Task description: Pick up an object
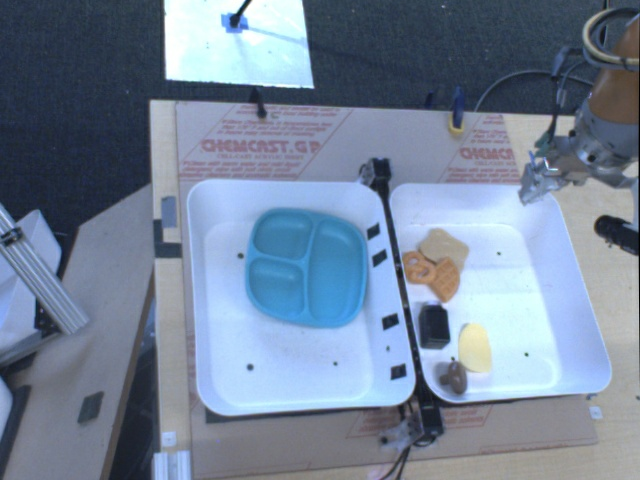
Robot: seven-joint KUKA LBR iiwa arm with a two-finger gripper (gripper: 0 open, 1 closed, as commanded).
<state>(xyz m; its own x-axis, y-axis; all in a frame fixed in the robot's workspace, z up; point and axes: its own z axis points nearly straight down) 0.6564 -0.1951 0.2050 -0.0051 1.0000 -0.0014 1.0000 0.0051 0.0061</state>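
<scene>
- My hand (533,184) hangs over the far right corner of the right bin (575,268), at about two o'clock from the middle of the tabletop (330,133); nothing sits between my fingers, and I cannot tell whether they are spread or shut.
- The left bin (215,268) holds a blue plate (305,268) with three compartments, lying flat near the bin's middle.
- In the right bin, all the small things cluster on the side toward nine o'clock, well apart from my hand.
- A tan slice of bread (445,246) lies at the twelve o'clock end of that cluster, touching a pretzel (419,266) and an orange waffle piece (445,283) just below it.
- A black block (434,325) lies at six o'clock from the pretzel.
- A pale yellow oval piece (475,348) sits just beside the block, at four o'clock from it.
- A small brownish lump (453,377) rests near the bin's front rim, at six o'clock from the block.
</scene>
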